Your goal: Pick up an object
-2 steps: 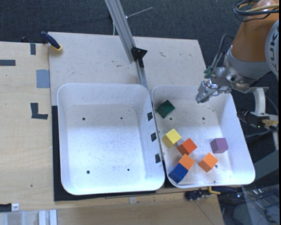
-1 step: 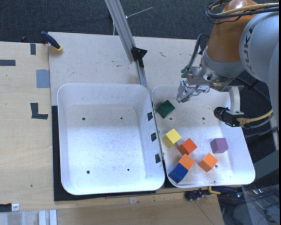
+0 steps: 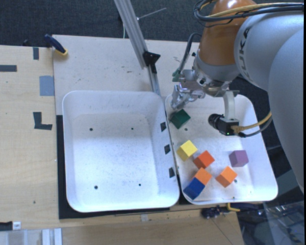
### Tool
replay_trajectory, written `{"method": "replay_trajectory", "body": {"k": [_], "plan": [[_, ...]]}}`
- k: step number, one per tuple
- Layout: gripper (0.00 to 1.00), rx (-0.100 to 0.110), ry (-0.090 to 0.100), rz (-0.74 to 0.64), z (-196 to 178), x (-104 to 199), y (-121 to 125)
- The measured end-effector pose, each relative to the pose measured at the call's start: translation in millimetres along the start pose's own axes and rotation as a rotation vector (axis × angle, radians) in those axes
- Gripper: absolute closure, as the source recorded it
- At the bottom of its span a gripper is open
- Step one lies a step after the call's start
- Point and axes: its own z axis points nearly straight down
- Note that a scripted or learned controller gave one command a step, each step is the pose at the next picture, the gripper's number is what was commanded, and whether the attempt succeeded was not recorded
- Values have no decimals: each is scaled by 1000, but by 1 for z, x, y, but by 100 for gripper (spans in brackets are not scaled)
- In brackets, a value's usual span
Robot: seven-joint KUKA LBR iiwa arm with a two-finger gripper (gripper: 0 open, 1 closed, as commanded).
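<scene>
My gripper [image 3: 180, 100] hangs over the far left corner of the right bin [image 3: 268, 185], under the orange wrist band. A dark green block [image 3: 180, 119] lies on the bin floor just in front of the gripper's tip, close to it; whether they touch is unclear. Further forward lie a yellow block [image 3: 187, 150], a red-orange block [image 3: 204, 159], an orange block [image 3: 202, 176], a blue block [image 3: 194, 188], another orange block [image 3: 227, 176] and a purple block [image 3: 238, 158].
The left bin [image 3: 71, 137] sits beside the right one, sharing a raised wall [image 3: 168, 147]. A slanted metal bar [image 3: 135, 34] runs down to the bins' far junction. A black cable plug [image 3: 220, 122] hangs off the arm above the right bin.
</scene>
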Motion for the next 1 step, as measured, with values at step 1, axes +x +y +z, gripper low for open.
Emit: {"method": "replay_trajectory", "body": {"k": [1], "plan": [[100, 0, -1, 1, 18, 48, 22]]}}
